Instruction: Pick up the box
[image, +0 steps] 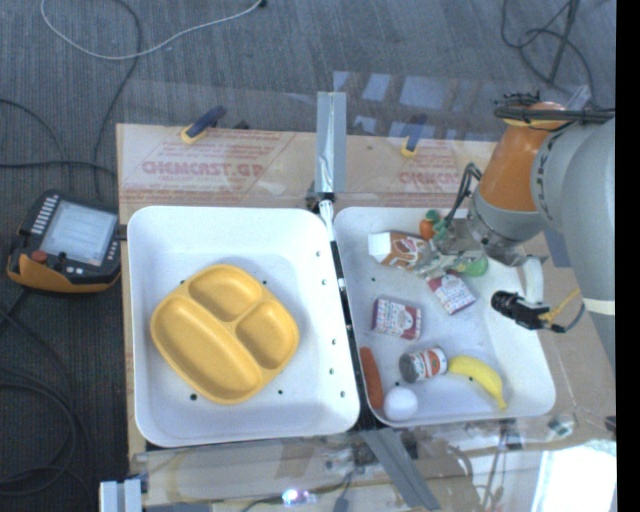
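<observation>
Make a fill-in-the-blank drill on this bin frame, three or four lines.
1. The yellow three-compartment plastic tray lies in the ___ white bin.
2. The curved yellow banana lies directly beside the red-labelled ___, in the right bin.
3. The small red-and-white box lies flat, apart from the two-finger gripper, near that bin's ___.
4. The round white ball touches the end of the long red ___.

Missing words: left; can; middle; sausage

yellow tray (225, 331) in left bin (150, 240), banana (479, 378), can (424, 364), hotdog (371, 373)
</observation>
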